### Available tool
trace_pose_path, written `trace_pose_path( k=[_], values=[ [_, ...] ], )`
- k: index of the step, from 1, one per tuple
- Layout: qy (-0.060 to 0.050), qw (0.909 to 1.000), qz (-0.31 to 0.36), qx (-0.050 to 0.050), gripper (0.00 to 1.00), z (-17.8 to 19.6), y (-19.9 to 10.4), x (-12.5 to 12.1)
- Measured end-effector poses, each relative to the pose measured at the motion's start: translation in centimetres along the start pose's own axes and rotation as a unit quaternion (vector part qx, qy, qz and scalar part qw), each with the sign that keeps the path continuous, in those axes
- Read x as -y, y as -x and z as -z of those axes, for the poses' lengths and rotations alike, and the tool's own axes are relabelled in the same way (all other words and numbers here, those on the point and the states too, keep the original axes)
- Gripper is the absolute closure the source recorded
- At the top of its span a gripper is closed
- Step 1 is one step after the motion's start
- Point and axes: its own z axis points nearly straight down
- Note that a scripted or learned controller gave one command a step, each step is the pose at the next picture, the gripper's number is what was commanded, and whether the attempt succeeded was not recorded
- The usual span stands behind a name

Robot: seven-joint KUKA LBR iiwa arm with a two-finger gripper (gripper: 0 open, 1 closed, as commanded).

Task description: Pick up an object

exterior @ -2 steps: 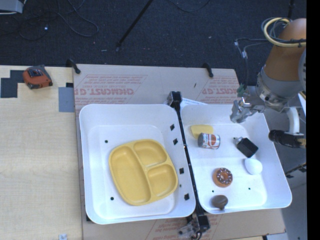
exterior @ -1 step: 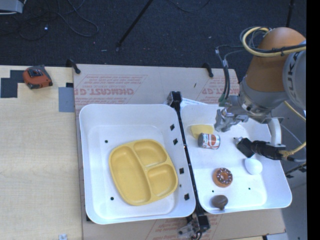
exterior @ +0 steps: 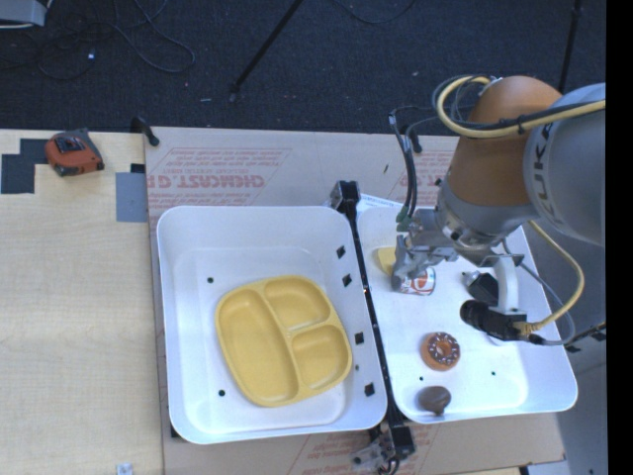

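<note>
The grey robot arm with the orange band reaches in from the right, and its two-finger gripper [exterior: 413, 273] is low in the right-hand white bin [exterior: 539, 389]. Right under the tips sits a small white thing with red marks [exterior: 422, 282], near the bin's top left part, close to the black divider between the bins. It looks like it is touching the gripper, or almost. It is too small and too hidden to say what it is, which way it points, or which way is its long side. Just to its left a small pale yellow piece [exterior: 384, 259] peeks out.

I cannot tell how the gripper stands — the wrist hides it.

Lower in the same bin lie a round brown doughnut with sprinkles [exterior: 441, 350] and a small dark brown lump [exterior: 433, 399], both well apart from the gripper. A yellow plastic tray with three sections [exterior: 284, 339] lies in the left-hand white bin [exterior: 188, 265].

The white and red thing is by far the nearest — I think it is the one to grab.
</note>
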Motion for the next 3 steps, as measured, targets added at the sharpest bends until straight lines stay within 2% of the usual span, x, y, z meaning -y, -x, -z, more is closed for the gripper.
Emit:
trace_pose_path(
  k=[1, 3],
  values=[
    [0.000, 1.0000, 0.001, 0.000, 1.00, -0.9, -5.7, 1.8],
    [0.000, 1.0000, 0.001, 0.001, 1.00, -0.9, -14.1, 5.5]
  ],
)
